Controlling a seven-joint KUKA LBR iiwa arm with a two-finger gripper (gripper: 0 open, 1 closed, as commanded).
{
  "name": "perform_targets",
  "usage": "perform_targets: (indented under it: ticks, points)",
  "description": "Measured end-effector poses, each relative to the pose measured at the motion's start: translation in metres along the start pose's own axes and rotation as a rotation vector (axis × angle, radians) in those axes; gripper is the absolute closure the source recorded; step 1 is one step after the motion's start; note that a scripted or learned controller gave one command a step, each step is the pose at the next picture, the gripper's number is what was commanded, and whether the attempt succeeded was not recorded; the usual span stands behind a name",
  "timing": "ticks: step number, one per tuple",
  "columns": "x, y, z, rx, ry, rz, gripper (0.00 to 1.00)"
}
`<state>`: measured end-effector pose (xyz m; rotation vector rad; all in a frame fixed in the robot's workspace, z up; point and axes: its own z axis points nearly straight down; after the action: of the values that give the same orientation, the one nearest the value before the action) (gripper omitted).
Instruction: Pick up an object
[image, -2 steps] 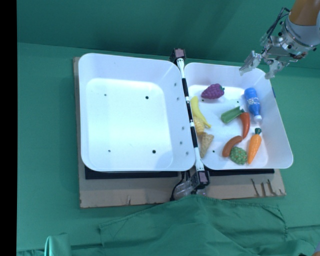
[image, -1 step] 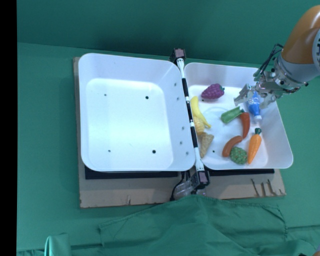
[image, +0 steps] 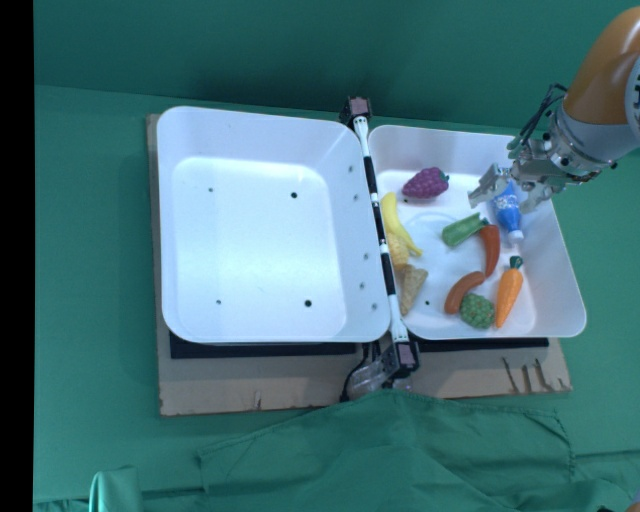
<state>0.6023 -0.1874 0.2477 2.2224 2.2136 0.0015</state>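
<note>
Fixed overhead camera, slanted down, both bins (image: 260, 125) framed

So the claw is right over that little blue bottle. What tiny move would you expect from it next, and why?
Probably a short drop straight down, then a squeeze. The claw sits directly over the blue bottle in the right bin, with a finger showing on either side of the bottle's upper end. I can't tell whether they already pinch it, so lifting now might leave it behind.

Arm (image: 610, 75): rounded orange band above a grey wrist section. Black cables run along the wrist's left side (routing partly blurred). Gripper (image: 513, 192): two-finger type, light grey metal housing with darker fittings; no legible markings or screws discernible at this resolution
</note>
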Motion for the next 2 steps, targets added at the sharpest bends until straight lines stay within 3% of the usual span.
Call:
perform_targets:
  ticks: [1,2]
  points:
    - [0.0040,0.0713,0.0351,-0.010,0.004,-0.004,0.00]
    - [0.0040,0.0721,0.0369,-0.009,0.004,-0.005,0.00]
